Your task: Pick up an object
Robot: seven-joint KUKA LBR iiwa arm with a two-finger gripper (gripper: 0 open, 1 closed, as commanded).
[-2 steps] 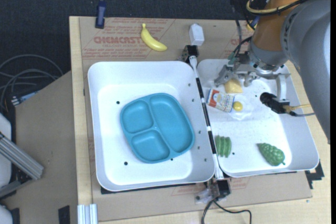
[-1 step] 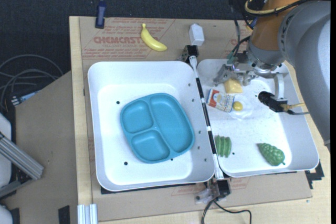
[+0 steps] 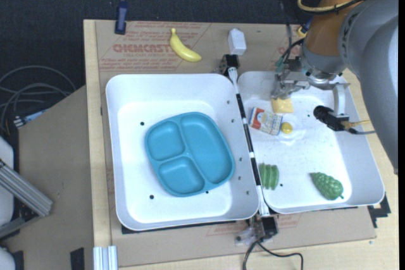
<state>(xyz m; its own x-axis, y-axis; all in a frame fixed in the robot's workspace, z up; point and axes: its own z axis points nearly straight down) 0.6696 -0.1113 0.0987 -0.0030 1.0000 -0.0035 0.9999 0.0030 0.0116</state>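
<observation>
White bins, two: the left bin [image 3: 120,136] holds one blue tray [image 3: 188,153]; the right bin [image 3: 361,155] holds five small items. Gripper [image 3: 283,93] over the yellow block [image 3: 282,105]; its grip cannot be told.

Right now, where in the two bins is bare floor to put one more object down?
Left bin: bare strips around the blue divided tray. Right bin: open middle between green pepper and green toy; its far end is crowded by gripper, yellow block, packet.
</observation>
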